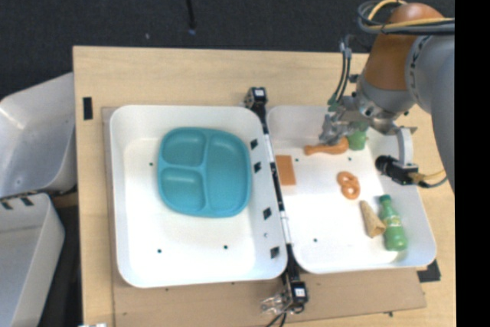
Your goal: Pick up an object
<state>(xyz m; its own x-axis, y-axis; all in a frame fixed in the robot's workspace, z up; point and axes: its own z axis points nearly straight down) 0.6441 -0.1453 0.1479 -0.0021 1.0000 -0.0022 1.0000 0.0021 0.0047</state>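
Observation:
My gripper (334,132) hangs low over the far part of the right bin (321,249), reaching in from the right. Just in front of it lies an orange carrot (325,150) with a green top (357,140), close to or touching the gripper; I cannot tell which. An orange block (285,170) lies near the bin's left wall. A small orange pretzel (348,184) sits in the middle. A tan cone (372,217) and a green bottle (393,225) lie side by side at the right.
The left bin (138,241) bears a teal divided plate (204,171). A black-clipped divider (272,188) runs between the two bins. The wooden bench (153,73) borders the bins all round.

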